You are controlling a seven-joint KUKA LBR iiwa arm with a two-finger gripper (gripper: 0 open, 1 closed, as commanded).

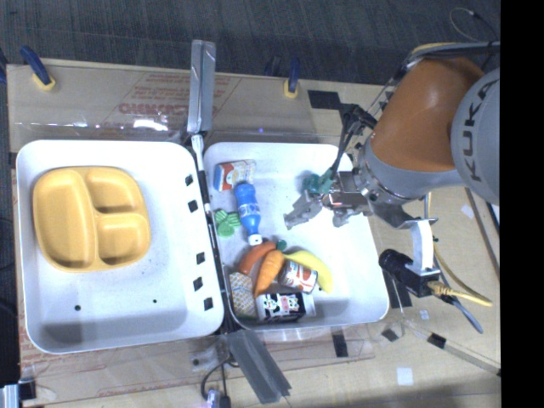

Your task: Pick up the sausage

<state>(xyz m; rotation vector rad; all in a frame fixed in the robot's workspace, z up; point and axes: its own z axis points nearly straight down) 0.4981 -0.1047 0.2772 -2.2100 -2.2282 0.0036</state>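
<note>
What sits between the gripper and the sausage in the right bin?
In the camera view, bare white bin floor separates the gripper from the sausage; the blue bottle stands just off to the side.

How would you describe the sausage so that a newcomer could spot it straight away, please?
Look in the right bin, at the pile of toy food near its front edge. The sausage lies at the pile's upper left, against the carrot. It is the rounded reddish-brown piece, darker than the bright orange carrot and the yellow banana.

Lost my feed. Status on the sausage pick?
Tool over right bin, nothing held. Sausage untouched in the pile. Carrot lying against it.
</note>
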